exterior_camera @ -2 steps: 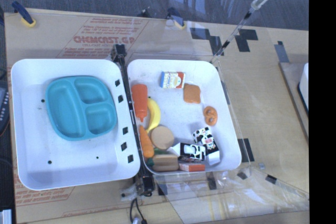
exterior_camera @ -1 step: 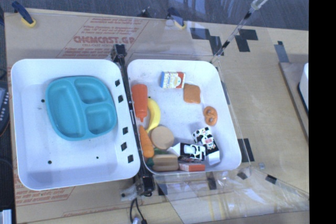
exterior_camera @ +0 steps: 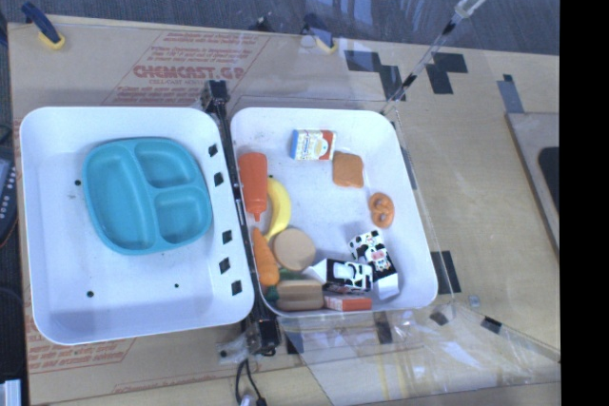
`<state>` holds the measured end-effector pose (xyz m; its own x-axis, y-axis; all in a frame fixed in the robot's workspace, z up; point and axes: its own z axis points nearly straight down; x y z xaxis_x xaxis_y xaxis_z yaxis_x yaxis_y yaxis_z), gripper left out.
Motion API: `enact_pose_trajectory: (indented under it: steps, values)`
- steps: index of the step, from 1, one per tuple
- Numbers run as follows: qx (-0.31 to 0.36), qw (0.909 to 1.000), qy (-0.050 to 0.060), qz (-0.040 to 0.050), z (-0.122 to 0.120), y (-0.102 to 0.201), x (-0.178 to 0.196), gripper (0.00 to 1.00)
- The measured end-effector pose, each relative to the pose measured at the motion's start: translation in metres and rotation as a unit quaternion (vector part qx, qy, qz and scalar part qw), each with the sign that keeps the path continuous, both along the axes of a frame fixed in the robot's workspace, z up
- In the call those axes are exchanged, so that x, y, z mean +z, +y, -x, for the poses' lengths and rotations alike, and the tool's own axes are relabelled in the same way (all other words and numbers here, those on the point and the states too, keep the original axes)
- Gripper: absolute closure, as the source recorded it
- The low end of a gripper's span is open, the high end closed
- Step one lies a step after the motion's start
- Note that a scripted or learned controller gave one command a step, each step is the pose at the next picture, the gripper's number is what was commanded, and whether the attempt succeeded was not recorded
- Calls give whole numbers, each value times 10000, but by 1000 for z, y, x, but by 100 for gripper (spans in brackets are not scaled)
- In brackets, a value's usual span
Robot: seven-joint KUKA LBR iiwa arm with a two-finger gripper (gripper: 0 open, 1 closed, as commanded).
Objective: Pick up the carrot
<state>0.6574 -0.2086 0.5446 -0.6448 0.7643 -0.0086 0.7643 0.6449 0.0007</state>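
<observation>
Small orange tapered carrot (exterior_camera: pixel 265 259) at seven o'clock in the shallow white right bin (exterior_camera: pixel 411 204), wedged between yellow banana (exterior_camera: pixel 279 207) and tan round bun (exterior_camera: pixel 294 249); a grasp risks snagging neighbours.

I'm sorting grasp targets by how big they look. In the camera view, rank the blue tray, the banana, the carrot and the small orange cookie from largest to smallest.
1. blue tray, by far the largest
2. banana and carrot: they look alike, and both are partly hidden by neighbouring items, so I won't rank them
3. small orange cookie, the smallest
</observation>
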Motion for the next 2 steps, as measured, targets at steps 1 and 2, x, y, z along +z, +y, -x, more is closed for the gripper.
enact_pose_trajectory:
  steps: [1, 2]
  values:
    - [0, 10000, 0, 0, 0, 0, 0, 0]
    - [-1, 10000, 0, 0, 0, 0, 0, 0]
